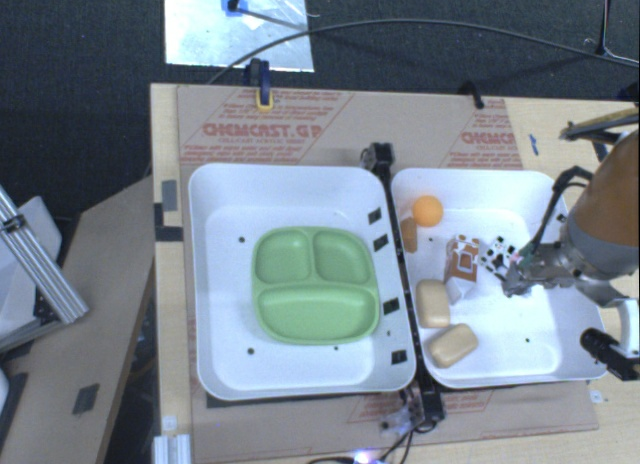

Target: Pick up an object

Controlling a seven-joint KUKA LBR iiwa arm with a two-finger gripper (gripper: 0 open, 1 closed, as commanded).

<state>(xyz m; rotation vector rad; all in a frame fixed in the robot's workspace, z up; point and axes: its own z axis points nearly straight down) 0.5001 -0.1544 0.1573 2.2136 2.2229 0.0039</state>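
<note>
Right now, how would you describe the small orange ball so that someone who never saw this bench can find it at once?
Look at the right bin of the two white ones. The orange ball lies near its far left corner, close to the wall it shares with the left bin, which holds a green divided plate. It is the only round, bright orange thing; the tan blocks nearer the camera are pale and flatter.

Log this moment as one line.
arm: over right bin | gripper: beside checkered object | green plate: left bin

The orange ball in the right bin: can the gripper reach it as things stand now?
Probably yes. The orange ball lies alone near the bin's far left corner, with bare floor around it, and the gripper is already inside that bin.
</note>
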